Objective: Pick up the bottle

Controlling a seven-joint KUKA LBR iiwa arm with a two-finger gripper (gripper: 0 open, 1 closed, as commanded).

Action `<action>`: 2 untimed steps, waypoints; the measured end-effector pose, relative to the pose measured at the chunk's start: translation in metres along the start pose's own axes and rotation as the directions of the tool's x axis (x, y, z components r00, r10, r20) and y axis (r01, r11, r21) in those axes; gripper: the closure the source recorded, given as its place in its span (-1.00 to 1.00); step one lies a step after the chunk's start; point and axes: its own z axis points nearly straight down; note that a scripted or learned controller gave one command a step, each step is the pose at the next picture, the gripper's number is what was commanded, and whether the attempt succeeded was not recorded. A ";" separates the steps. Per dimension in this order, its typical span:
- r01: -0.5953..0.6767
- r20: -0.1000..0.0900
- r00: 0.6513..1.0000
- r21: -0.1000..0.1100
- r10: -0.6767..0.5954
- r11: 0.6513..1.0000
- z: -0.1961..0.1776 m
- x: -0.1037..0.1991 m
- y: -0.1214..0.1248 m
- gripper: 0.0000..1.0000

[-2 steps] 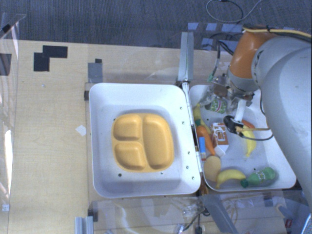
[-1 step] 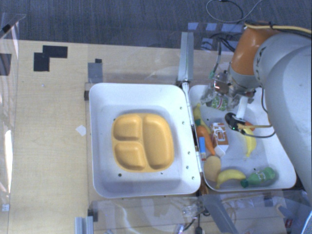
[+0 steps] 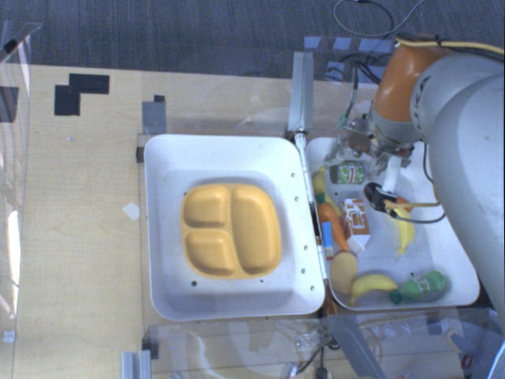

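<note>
A pale wooden desk (image 3: pixel 79 235) fills most of the view, its grain light and evenly lit. Black tape patches (image 3: pixel 79 93) sit near its far left corner. Beyond the far edge runs dark blue-grey ribbed carpet floor (image 3: pixel 173 18), where a thin black cable loop (image 3: pixel 364 16) lies.

Banana (image 3: pixel 372 285) crowds the bottle (image 3: pixel 420 287); its right side seems free.

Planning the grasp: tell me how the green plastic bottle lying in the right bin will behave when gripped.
The green plastic bottle lies on its side, so it will probably roll if nudged. It looks small and light. Its smooth rounded body may slip, and the yellow banana against its cap end could shift.
</note>
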 end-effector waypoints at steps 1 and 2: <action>-0.451 0.009 0.893 0.031 0.451 0.892 0.014 -0.020 0.000 -1.00; -0.574 -0.005 0.818 0.021 0.575 0.818 0.015 -0.097 0.015 -1.00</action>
